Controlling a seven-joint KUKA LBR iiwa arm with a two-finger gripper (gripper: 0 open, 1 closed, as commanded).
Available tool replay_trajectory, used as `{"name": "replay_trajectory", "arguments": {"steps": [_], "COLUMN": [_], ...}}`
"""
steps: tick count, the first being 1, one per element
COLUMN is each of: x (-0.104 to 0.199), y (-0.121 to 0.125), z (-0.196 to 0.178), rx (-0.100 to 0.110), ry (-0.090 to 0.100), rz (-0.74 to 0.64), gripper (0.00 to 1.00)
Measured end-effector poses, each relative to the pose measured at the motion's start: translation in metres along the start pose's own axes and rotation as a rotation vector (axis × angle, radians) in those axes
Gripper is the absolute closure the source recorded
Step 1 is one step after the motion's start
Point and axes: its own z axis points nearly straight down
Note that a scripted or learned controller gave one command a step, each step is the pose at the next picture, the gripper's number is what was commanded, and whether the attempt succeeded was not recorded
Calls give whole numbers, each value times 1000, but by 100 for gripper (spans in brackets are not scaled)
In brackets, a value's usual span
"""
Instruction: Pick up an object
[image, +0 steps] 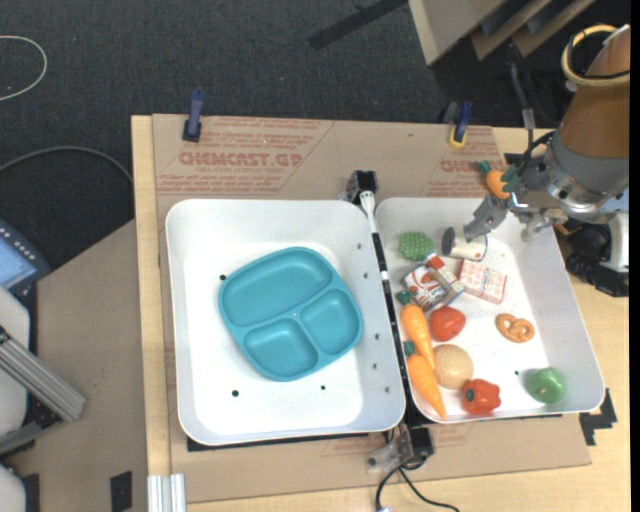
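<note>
My gripper (503, 226) hangs over the back of the right bin (560, 290), its two grey fingers spread open with nothing between them. The left finger (479, 221) ends just above a small white and black piece (456, 243). Below it lie a pink and white box (483, 283), a red and white packet (430, 285) and a green leafy piece (415, 245). Further forward are two carrots (416, 336), a tomato (447, 323), a potato (452, 365), a red pepper (480, 396), a pretzel (515, 327) and a green fruit (545, 384).
The left bin (195, 300) holds a teal divided plate (290, 312). The two bins meet at a raised rim (385, 300). Blue clamps (192, 115) pin the cardboard base at the back. The arm's orange band (598, 110) stands above the right bin's far corner.
</note>
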Motion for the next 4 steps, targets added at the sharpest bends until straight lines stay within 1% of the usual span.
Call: {"name": "replay_trajectory", "arguments": {"steps": [1, 2, 3, 4], "x": [44, 92, 90, 158], "y": [-50, -119, -117, -127], "z": [-97, -219, -222, -105], "rx": [-10, -15, -5, 16], "ry": [1, 2, -2, 2], "rz": [-5, -7, -2, -7], "gripper": [0, 0, 100, 100]}}
